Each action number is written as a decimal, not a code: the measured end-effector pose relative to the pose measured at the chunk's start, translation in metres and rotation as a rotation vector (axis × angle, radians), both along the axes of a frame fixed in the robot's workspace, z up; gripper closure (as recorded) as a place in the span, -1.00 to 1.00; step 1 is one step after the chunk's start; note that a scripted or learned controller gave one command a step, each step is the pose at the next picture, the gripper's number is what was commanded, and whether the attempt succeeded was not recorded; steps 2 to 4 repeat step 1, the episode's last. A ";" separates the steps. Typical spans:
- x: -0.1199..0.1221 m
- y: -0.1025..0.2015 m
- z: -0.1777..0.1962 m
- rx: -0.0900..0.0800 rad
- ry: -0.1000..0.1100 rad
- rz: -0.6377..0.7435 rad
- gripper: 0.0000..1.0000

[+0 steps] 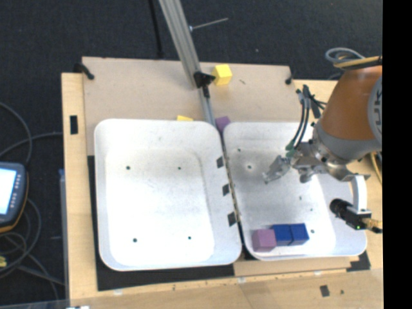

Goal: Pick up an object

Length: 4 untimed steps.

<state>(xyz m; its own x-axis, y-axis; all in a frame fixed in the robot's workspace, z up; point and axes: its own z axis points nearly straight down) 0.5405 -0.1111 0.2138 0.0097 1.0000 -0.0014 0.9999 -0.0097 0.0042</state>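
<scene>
Candidate objects are seen in the right bin (322, 140): a blue block (290, 233) and a purple block (263, 239), both small and roughly cube-shaped. The blue one reads as two cubes joined or set tight together; which of the two cannot be told. The purple block is paler, matte, with its top face lit. Both are lying flat on the bin floor, against the near wall, purple touching or just beside blue on its left side in the view.

The hand (278, 170) is seen over the middle of the right bin, pointed toward the divider between the bins. Whether it is apart or together cannot be told: the tip is blurred and grey against the white floor. Nothing is seen clamped in it.

The blocks are placed well apart from the hand, nearer the camera and slightly to the right of its tip in the view. No contact between hand and either block is shown.

The left bin (109, 172) is shown with a speckled white floor. On the tabletop (129, 89) beyond the bins, a yellow block (223, 74) is seen beside a slanted aluminium rail (181, 34); a second small purple block (222, 123) is lodged at the far edge where the bins meet.
</scene>
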 end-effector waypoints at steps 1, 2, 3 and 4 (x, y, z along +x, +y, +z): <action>-0.033 -0.054 -0.055 -0.001 0.008 0.004 -1.00; -0.033 -0.054 -0.055 -0.001 0.008 0.004 -1.00; -0.033 -0.054 -0.055 -0.001 0.008 0.004 -1.00; -0.033 -0.054 -0.055 -0.001 0.008 0.004 -1.00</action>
